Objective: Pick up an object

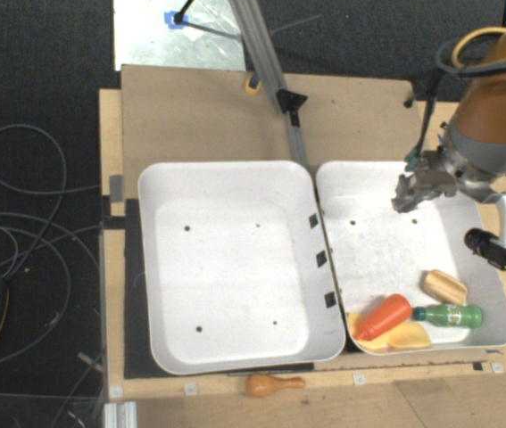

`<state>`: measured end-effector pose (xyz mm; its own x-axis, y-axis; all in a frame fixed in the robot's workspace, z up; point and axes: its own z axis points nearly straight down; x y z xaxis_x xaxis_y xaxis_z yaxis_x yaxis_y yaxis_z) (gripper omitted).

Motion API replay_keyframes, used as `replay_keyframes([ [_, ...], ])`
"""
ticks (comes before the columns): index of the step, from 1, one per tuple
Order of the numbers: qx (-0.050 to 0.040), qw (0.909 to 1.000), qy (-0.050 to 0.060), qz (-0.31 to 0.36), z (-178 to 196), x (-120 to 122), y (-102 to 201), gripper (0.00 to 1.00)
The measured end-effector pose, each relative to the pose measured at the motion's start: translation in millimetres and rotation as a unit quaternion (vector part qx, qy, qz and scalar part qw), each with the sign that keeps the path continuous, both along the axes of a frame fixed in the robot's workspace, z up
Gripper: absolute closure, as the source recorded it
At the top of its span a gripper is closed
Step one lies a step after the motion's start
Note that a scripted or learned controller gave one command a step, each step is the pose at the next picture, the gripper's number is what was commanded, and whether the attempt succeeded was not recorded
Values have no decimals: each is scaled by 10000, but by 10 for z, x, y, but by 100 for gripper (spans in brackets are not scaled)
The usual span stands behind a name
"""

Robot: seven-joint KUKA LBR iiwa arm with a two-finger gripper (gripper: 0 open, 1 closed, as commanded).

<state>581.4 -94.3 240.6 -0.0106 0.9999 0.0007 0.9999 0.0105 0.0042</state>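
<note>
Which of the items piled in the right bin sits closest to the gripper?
The tan bread-roll piece, topmost of the cluster, lies nearest the gripper. The orange carrot, green bottle and yellow piece sit lower.

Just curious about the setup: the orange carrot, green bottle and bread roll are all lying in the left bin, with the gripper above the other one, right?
Not quite. The camera view shows the carrot, bottle and bread roll lying in the right bin, under the gripper too.
</note>
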Motion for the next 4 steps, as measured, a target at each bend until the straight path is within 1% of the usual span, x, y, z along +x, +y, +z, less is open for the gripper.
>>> replay_keyframes([
  [1,4,10000,3,1,-17,125,534,100],
  [2,4,10000,3,-2,-135,378,1036,100],
  [3,7,10000,-7,-2,-10,644,1541,100],
  [4,5,10000,2,-10,-64,914,1923,100],
])
